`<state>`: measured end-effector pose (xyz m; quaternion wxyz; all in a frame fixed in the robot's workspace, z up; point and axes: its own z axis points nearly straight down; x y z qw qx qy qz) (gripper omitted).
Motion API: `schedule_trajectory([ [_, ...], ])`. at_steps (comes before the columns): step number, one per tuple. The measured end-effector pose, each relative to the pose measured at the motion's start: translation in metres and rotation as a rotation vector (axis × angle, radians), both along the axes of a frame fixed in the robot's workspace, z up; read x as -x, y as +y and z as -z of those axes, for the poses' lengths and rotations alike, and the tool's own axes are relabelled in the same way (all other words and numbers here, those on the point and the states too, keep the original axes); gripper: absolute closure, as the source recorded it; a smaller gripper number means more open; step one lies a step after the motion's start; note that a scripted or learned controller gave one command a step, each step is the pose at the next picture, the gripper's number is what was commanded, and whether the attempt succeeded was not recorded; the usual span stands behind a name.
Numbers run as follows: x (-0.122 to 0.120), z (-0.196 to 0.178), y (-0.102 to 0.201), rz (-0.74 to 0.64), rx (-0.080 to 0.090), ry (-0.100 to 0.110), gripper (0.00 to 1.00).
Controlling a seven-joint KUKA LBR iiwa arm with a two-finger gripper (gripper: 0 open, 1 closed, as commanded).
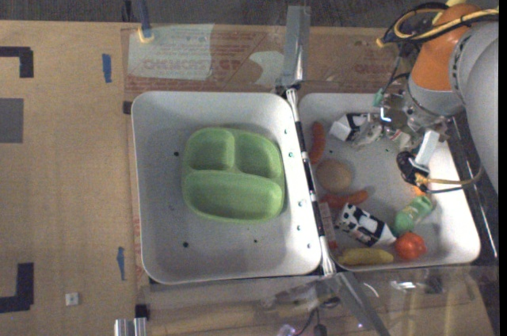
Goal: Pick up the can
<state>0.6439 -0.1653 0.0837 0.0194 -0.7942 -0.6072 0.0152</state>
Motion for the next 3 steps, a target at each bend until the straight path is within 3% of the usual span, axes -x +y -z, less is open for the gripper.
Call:
schedule_trajectory([
  [1,-0.003,-0.012,0.003,-0.002,0.001,-0.009,1.00],
  [2,0.017,-0.154,0.050,0.105,0.016,-0.049,1.00],
  [3,-0.016,-0.069,0.040,0.277,0.019,-0.042,1.00],
])
